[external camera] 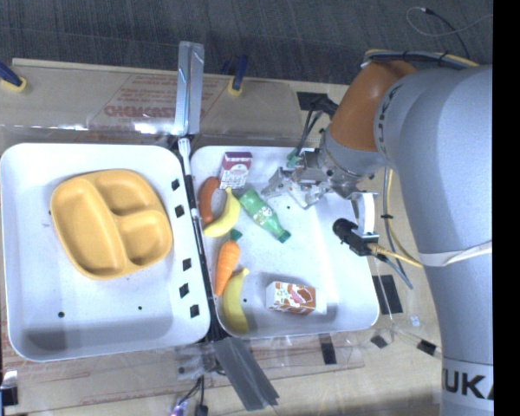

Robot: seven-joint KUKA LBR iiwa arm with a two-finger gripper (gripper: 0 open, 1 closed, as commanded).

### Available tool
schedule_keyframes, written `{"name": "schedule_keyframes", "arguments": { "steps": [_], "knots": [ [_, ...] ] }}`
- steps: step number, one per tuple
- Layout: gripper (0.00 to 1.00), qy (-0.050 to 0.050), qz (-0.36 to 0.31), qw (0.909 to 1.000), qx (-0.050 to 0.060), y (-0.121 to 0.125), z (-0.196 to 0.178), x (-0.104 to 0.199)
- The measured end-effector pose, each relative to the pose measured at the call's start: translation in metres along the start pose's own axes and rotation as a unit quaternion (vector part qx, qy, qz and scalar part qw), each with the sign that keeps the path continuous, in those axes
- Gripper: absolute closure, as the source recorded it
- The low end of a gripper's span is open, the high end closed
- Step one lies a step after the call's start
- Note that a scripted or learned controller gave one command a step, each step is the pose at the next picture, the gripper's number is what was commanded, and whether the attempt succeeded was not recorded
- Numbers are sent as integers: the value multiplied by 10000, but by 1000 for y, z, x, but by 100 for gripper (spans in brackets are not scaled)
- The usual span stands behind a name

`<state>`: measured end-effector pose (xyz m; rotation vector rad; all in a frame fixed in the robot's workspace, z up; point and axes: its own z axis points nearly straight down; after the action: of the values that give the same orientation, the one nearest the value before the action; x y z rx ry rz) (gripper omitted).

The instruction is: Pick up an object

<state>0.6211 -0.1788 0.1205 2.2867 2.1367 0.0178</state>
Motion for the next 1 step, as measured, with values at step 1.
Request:
{"name": "schedule_keyframes", "arguments": {
  "steps": [1],
  "knots": [
    [0,0,-347,9994,96,-35,28,53]
  ]
}}
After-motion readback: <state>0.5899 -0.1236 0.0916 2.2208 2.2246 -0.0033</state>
